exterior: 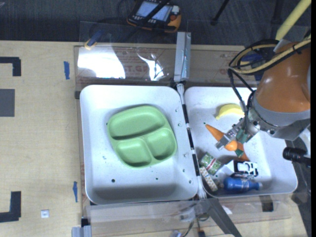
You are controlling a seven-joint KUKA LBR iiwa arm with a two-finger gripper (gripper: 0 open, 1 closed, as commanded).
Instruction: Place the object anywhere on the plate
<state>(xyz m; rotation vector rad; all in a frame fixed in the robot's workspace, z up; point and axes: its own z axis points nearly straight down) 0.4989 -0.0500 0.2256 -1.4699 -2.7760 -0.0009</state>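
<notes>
Orange toy carrot (220,134) lies in the right bin (276,177), with the gripper (236,136) down at its thick end; the fingers appear to straddle that end, though whether they are clenched on it cannot be told. Nearby lie a yellow banana piece (228,111), a green-labelled packet (211,164), a blue bottle (241,184) and a small black-and-white item (246,168). Green divided plate (142,135) sits in the left bin (94,147), well apart. Judgement: the carrot is likely light, rigid, smooth plastic; its taper invites slipping, so hold across the thick end.
</notes>
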